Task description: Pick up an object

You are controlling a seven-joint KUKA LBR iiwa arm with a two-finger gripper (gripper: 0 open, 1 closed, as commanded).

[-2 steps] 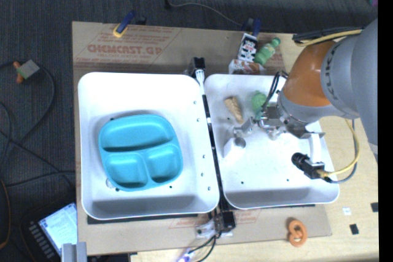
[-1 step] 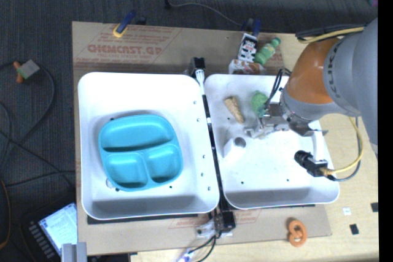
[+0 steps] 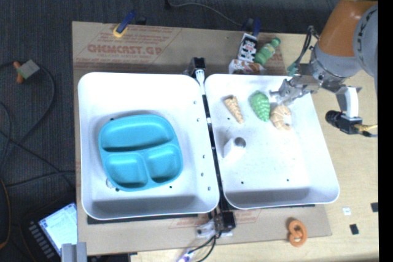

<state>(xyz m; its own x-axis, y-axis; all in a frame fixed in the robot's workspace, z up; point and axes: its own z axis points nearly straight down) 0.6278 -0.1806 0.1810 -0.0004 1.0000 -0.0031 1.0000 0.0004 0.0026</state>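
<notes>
At the bench's near edge, outside the bins, lies a small orange ring [image 3: 297, 231]. Behind it sit the two white bins. The left bin [image 3: 92, 101] holds a blue divided tray [image 3: 140, 151] that takes up most of its floor. The right bin [image 3: 319, 181] has a bare near half, with a small grey round piece [image 3: 238, 144] toward its left side.

The pickable things cluster in the right bin's far half: a tan cone-shaped piece [image 3: 233, 108] near the left wall, a green ridged object [image 3: 260, 105] beside it, and a tan bread-like object [image 3: 281, 116] just right of the green one. The pincer [image 3: 286, 92] hangs over the bin's far right corner, its tip just above and behind the bread-like object, close to touching it. Whether its fingers are apart or together I cannot tell; nothing shows between them.

Beyond the bin's far rim lie a small printed packet [image 3: 244, 53] and a green bottle-like toy [image 3: 266, 51].

In my judgement the task stands at the approach: the arm is down among the objects, yet no object is lifted, so gripping and raising remain.
</notes>
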